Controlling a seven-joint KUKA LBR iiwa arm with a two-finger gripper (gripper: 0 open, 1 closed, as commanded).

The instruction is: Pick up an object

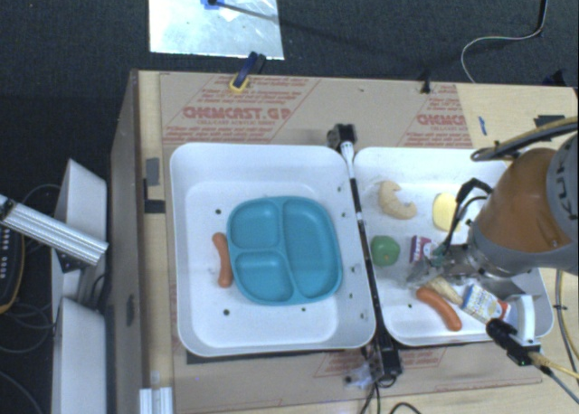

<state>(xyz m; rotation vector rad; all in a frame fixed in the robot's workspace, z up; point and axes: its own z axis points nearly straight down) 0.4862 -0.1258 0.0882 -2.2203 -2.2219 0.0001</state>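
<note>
The two-finger gripper is hovering over the right white bin, jaw state unclear. An orange-red sausage is lying diagonally near the bin's front edge, one end pointing toward the gripper.

- The gripper hangs low in the right bin, near a sausage.
- A blue tray lies in the left bin.

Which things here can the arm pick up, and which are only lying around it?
For the job: gripper, sausage, green ball, croissant, yellow piece, tube.

Lying about: blue tray, second sausage, cable.
</note>
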